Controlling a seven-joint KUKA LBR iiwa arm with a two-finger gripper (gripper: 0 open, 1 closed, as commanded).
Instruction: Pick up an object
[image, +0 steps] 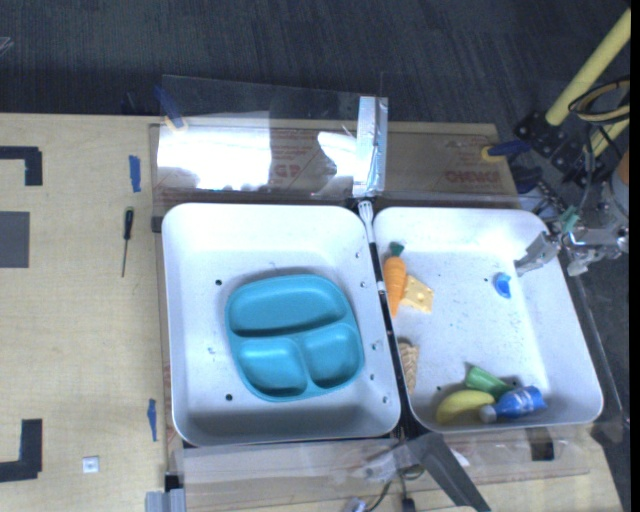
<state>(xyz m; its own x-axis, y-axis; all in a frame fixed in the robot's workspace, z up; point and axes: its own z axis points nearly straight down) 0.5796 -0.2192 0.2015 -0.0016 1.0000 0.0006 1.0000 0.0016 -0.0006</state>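
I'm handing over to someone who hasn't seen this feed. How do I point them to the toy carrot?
Find the right-hand white bin, then follow its left wall, next to the bin with the blue divided tray. The toy carrot lies there, green top pointing away from the camera. It is solid orange, unlike the yellow cheese wedge touching its right side.

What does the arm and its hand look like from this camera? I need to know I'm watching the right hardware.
At the right edge, a small grey metal hand tapers to a pale tip over the right bin. Dark cables loop above it beside a yellow tube.
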